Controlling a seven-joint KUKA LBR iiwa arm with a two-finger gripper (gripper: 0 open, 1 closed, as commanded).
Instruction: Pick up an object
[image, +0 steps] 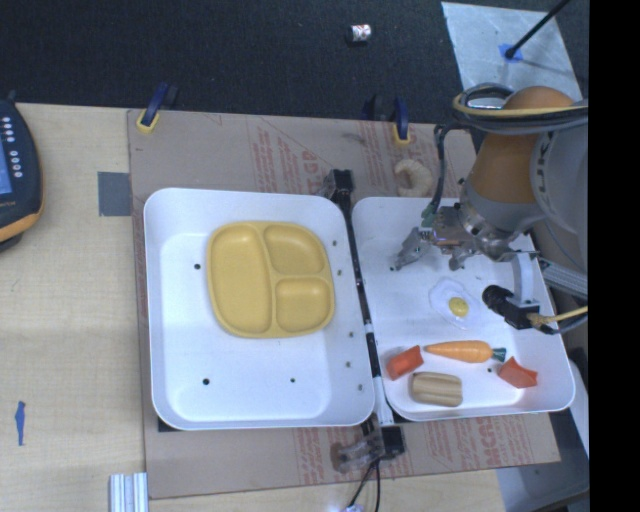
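My gripper (435, 257) hangs over the upper part of the right bin (398, 305), its two grey fingers spread apart and open with nothing between them. Just below it lies a toy fried egg (452, 301). Along the bin's front edge are an orange carrot (462, 351), a red wedge (404, 362) at its left, another red piece (518, 374) at its right, and a tan bread roll (436, 388). The gripper touches none of them.
In the left bin (165, 320) a yellow divided plate (270, 277) lies toward the back. A small pale ring (413, 177) lies on the cardboard behind the right bin. Blue and yellow clamps hold the cardboard's far edge. A handheld controller (15, 170) rests at far left.
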